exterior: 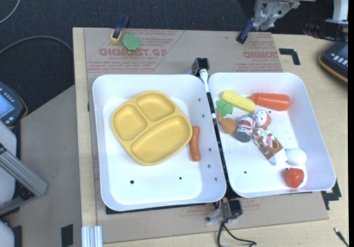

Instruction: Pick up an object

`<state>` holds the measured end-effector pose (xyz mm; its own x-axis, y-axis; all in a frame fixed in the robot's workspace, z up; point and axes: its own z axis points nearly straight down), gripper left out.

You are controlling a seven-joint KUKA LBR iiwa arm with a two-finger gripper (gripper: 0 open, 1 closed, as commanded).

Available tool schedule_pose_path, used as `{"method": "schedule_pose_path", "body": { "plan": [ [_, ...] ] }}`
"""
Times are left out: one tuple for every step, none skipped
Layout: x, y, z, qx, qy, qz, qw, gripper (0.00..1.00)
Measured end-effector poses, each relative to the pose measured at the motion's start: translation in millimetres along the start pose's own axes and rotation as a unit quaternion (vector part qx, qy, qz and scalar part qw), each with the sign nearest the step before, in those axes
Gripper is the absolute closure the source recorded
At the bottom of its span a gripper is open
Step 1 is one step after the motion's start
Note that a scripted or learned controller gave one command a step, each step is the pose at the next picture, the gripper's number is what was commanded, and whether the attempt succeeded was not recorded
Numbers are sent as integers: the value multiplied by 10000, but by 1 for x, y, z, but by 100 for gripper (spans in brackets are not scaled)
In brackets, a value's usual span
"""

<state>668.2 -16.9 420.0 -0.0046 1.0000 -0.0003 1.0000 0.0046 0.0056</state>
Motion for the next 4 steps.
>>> {"method": "schedule_pose_path", "body": {
  "plan": [
    [20, -16, -25, -8, 1, 7, 10000, 100],
    [-16, -34, -31, 29, -6, 42, 10000, 100],
    [-29, -51, -28, 39, 1, 34, 10000, 100],
    [-16, -23, -16, 15, -5, 16, 10000, 100]
  ]
}}
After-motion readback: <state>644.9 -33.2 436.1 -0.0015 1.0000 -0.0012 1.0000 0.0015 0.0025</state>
